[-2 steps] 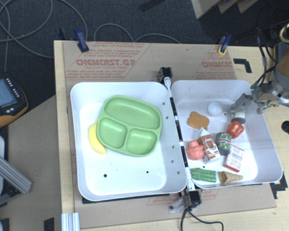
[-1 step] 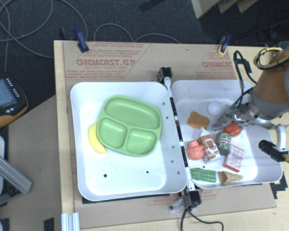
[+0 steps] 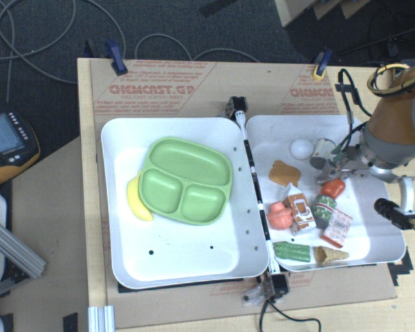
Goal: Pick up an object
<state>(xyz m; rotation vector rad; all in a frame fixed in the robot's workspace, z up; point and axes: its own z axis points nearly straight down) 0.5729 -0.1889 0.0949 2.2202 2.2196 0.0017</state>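
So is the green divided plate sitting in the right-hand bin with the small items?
No, the green plate lies in the left bin, partly over a yellow banana.

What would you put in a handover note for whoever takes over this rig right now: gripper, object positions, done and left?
Gripper: low at the top of the right bin, near a red item; I cannot tell whether it is open or shut, and nothing is visibly held.
Right bin: white ball, brown piece, pink toy, small carton, dark green can, red-and-white packet, green packet.
Left bin: green divided plate with a banana tucked at its left edge.
Done: no pick yet.
Left: grasp and lift one object.
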